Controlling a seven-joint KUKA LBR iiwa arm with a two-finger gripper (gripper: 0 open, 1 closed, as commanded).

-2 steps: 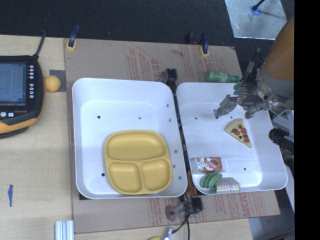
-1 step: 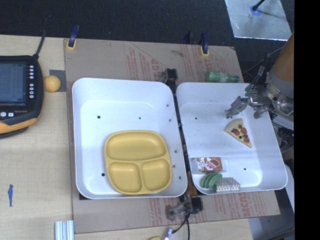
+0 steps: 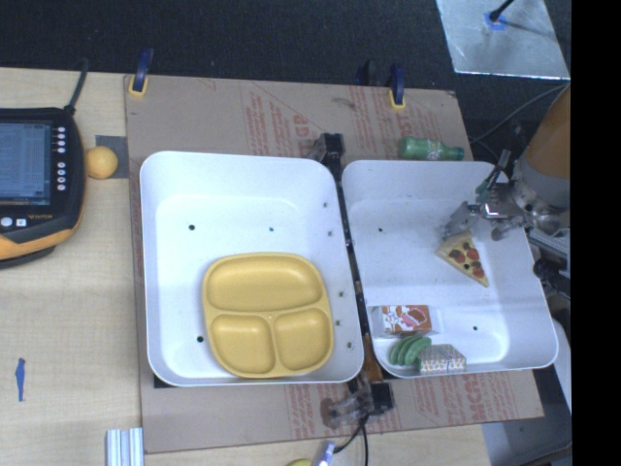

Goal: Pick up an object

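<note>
Right bin's (image 3: 505, 343) middle lies open; pizza slice (image 3: 464, 257) flanks it.

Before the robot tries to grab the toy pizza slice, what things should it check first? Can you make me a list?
1. Gripper is near the pizza slice: ok, it sits just above the slice's upper end.
2. Pizza slice is between the fingers: not ok, it lies flat on the floor of the right bin.
3. Fingers open enough: cannot tell, they are too small and blurred.
4. Room around the slice: ok, the small packet, green toy and little box sit apart in the front corner.
5. Yellow tray out of the way: ok, it is in the left bin.
</note>
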